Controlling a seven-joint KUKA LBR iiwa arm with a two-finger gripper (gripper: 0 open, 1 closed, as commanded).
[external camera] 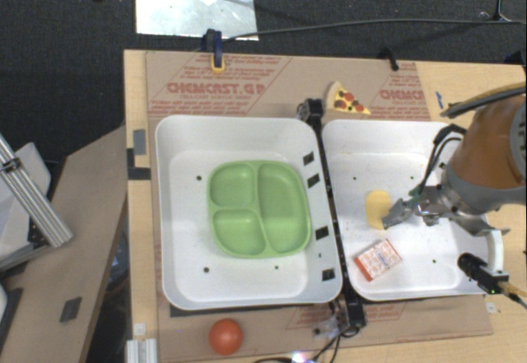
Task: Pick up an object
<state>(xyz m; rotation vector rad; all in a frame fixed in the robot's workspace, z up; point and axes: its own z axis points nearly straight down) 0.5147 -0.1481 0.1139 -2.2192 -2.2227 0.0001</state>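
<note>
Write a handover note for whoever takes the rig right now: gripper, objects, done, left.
Gripper: low over the right bin, next to the yellow block; no object between its fingers.
Right bin: yellow block near its left side, red and white packet nearer the front edge.
Left bin: green divided plate.
Outside the bins: toy pizza slice behind them, orange-red ball on the board in front.
Done: arm is positioned in the right bin.
Left: grasp an object and lift it; the yellow block is closest.
</note>
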